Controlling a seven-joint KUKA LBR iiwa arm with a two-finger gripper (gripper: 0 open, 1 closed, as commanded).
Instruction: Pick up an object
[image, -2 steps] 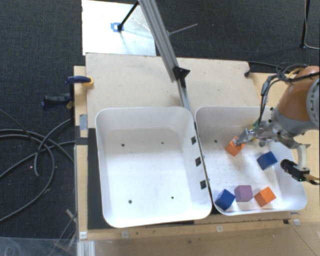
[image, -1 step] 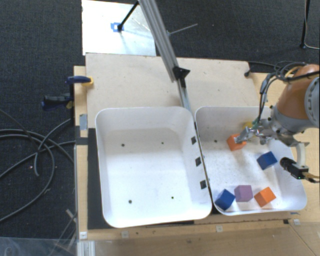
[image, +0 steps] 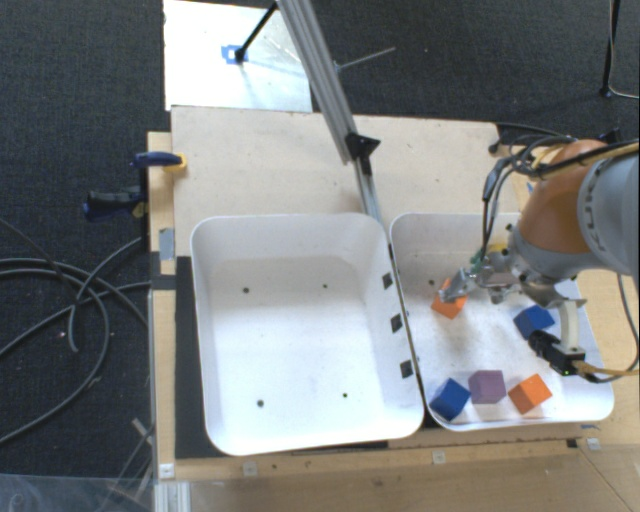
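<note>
The bench (image: 300, 160) is a pale board carrying two white bins, and the right bin (image: 420, 250) is the landmark here; the left bin (image: 300, 240) sits touching its left wall. The grey arm (image: 600, 215) reaches over the right bin's far right side, its gripper (image: 462, 287) lowered near the bin's middle left. Just beside and slightly below the gripper tip, toward the bin's front, lies an orange block (image: 448, 306), the nearest thing to grab; it looks close to touching the fingers, but I cannot tell how far they are spread or whether they have it. Along the bin's front wall sit a blue cube (image: 450, 398), a purple cube (image: 487, 386) and another orange cube (image: 530, 393); a second blue block (image: 533, 321) rests by the right wall. Dark carpet and cables (image: 60, 290) surround the bench.
</note>
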